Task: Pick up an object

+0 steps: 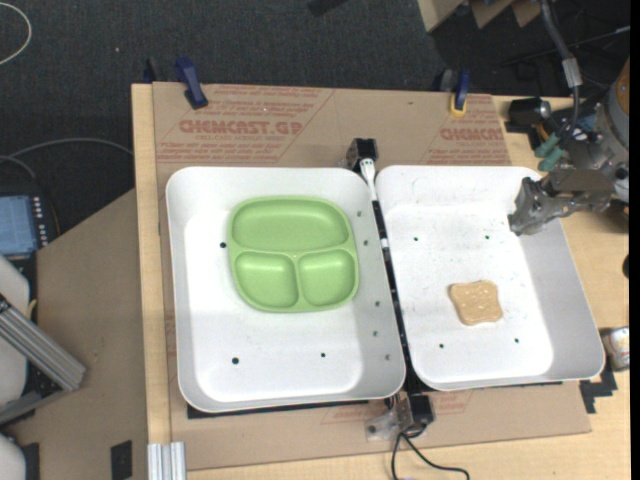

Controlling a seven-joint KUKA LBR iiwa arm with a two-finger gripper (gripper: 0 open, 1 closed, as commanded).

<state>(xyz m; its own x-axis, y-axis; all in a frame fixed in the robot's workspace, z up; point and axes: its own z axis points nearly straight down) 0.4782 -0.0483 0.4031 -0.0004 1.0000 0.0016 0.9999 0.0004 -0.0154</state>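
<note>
On the brown board-covered tabletop [300,118], the left shallow white plastic bin [200,358] holds a pale green three-compartment plastic plate [293,253], lying flat near the bin's middle. Just beside it, the right shallow white plastic bin [540,338] holds a small tan toast-shaped piece [475,303], lying flat toward the near right part. The grey end effector [530,213] hangs over that bin's far right edge, well apart from the piece; whether it is spread or pressed together I cannot tell.
</note>
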